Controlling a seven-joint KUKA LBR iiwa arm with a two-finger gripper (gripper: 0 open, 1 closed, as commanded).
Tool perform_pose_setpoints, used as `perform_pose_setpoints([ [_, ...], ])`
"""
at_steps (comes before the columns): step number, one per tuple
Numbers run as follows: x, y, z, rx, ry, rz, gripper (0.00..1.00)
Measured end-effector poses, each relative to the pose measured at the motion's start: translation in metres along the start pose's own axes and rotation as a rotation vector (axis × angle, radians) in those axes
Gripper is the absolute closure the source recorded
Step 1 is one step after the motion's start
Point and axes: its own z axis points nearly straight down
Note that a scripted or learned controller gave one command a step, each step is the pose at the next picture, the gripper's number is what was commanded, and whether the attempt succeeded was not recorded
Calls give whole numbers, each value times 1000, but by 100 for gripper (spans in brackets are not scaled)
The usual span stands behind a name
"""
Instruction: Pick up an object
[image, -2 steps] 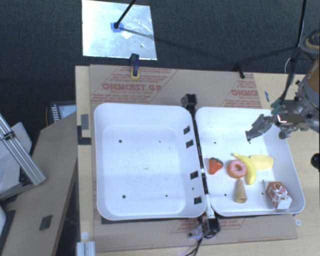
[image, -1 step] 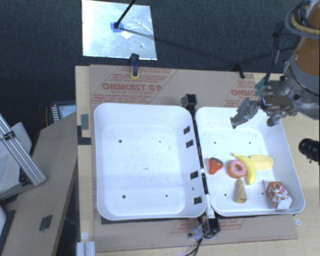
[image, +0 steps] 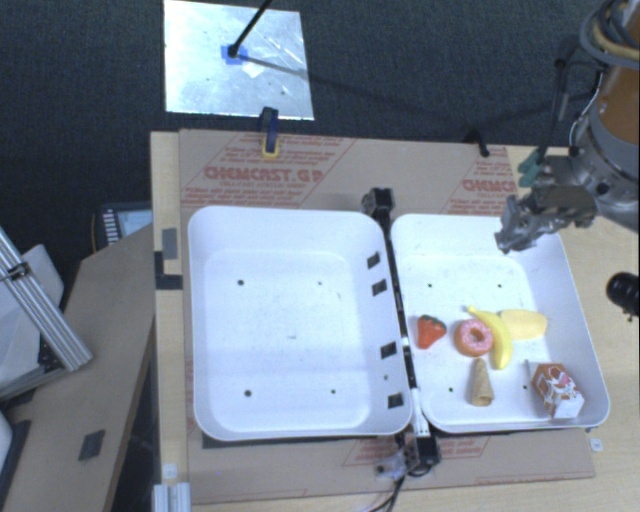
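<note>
The tabletop (image: 300, 165) carries two white bins side by side: the left bin (image: 290, 320) and the right bin (image: 440, 260). The arm (image: 610, 110) comes in from the right, and its jaws (image: 512, 238) hang over the far right part of the right bin, near its back rim – whether they are wide or narrow I cannot tell, and nothing shows between them. All the objects lie in the near half of the right bin, well apart from the jaws and toward the front. There are six, one of each. A box (image: 556, 390) with red and white print sits in the front right corner. A banana (image: 495, 335) lies slantwise in the middle, with a lemon (image: 524, 323) just beside it on the right and a donut (image: 473, 338) touching it on the left. A cone (image: 482, 383) lies just in front of the donut – pointed end away from the front rim. A strawberry (image: 430, 331) lies left of the donut, near the bin's left wall.
</note>
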Motion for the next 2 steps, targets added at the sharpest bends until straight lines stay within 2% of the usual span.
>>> perform_pose_setpoints([
  [1,-15,-4,155,20,0,10,100],
  [2,12,36,124,0,1,2,100],
])
